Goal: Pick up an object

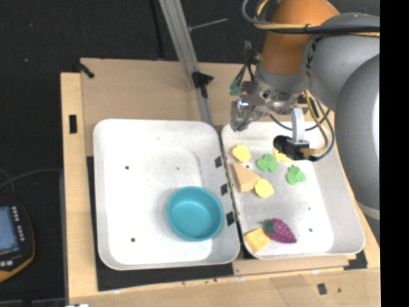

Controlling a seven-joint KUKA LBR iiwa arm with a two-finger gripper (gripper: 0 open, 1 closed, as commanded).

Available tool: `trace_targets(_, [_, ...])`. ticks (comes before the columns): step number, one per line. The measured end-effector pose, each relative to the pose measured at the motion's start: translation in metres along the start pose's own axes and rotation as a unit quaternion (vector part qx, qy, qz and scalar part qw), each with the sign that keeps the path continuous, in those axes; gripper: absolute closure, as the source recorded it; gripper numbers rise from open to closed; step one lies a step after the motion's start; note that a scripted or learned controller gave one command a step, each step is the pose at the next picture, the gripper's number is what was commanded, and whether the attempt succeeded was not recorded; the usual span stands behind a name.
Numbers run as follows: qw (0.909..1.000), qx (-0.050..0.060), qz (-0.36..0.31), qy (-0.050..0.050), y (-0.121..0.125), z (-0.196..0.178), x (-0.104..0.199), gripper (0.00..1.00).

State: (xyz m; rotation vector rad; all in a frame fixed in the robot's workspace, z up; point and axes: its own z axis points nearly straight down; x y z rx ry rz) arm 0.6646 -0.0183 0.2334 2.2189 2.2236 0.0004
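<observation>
Hovering at the right bin's (319, 232) far-left corner, the gripper (241, 117) carries nothing — finger spread I cannot tell. The nearest target, a yellow piece (241, 153), lies just below; I'd come straight down, clear of the wall.

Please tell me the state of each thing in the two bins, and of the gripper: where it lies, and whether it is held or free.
blue bowl: upright in left bin, free
purple grapes: lying in right bin, free
two green pieces: right bin, free
yellow pieces: right bin, free
gripper: above right bin's far corner, holds nothing visible
</observation>
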Motion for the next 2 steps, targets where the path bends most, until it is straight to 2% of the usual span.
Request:
trace_targets(1, [1.0000, 0.001, 0.000, 0.001, -0.014, -0.011, 0.053, 1.00])
trace_targets(2, [1.0000, 0.001, 0.000, 0.000, -0.025, -0.004, 0.108, 1.00])
